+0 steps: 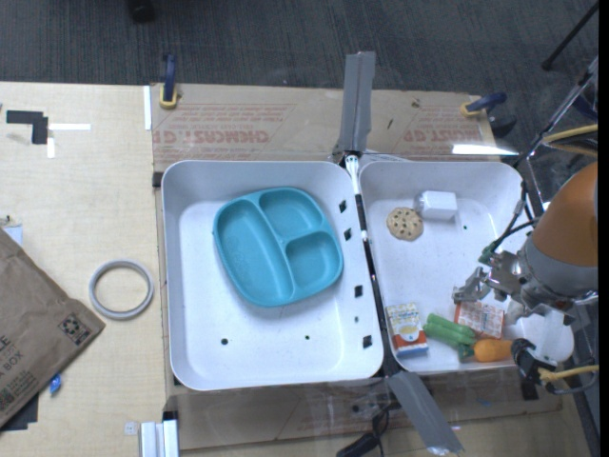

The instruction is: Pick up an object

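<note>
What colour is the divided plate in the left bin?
Teal blue; the divided plate shows best in the overhead camera view.

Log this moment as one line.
arm: over right bin | gripper: above packet | plate: left bin

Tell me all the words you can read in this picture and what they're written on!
"BOX": on the brown cardboard at the left edge, cut off, so probably part of a longer text.
Red printing on the cardboard sheet behind the bins: upside down and too faint to read.
Small carton in the right bin: coloured label, too small to read.
Red-and-white packet by the end effector: too blurred to read.
</note>
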Motion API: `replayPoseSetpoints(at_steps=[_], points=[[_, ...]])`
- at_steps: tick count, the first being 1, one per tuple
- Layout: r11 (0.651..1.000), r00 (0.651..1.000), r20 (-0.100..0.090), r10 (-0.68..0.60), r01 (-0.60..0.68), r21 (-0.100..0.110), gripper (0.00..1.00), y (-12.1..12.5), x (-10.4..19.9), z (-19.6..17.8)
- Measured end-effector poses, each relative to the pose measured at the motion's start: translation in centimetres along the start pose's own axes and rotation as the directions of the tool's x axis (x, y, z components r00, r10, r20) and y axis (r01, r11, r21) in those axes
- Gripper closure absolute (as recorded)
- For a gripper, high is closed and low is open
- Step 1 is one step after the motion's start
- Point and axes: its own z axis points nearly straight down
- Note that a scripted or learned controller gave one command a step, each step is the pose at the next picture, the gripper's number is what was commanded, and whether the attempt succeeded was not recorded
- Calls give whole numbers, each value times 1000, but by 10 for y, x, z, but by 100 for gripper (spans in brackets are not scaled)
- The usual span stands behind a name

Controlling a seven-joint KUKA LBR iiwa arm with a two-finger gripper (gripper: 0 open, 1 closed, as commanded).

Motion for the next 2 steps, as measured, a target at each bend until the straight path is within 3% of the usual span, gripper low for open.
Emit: replayPoseSetpoints(at_steps=[1, 2], points=[[1000, 1000, 1, 12, -12, -3, 100, 10, -19, -71], [844, 844, 3, -537, 537, -4, 100, 15, 48, -96]])
